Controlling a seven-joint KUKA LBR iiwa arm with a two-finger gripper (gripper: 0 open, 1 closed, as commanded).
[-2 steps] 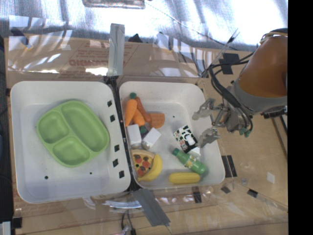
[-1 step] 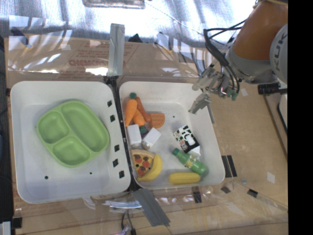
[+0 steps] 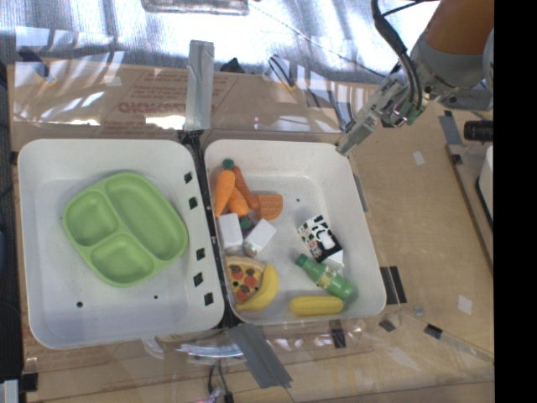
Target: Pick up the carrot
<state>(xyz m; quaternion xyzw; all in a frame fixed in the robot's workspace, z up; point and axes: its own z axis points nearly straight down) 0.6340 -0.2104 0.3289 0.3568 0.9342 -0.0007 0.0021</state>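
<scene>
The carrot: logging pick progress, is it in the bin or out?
In. The carrot lies in the right bin, upper left corner; the pincer is apart.

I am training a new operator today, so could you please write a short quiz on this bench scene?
1. True or false: the orange toy carrot lies in the right white bin.
2. What sits in the left white bin? A) green divided plastic plate B) pizza slice
3. Fill in: the tool hangs over the right bin's far ____ corner.

Key: 1 true; 2 A; 3 right.
</scene>
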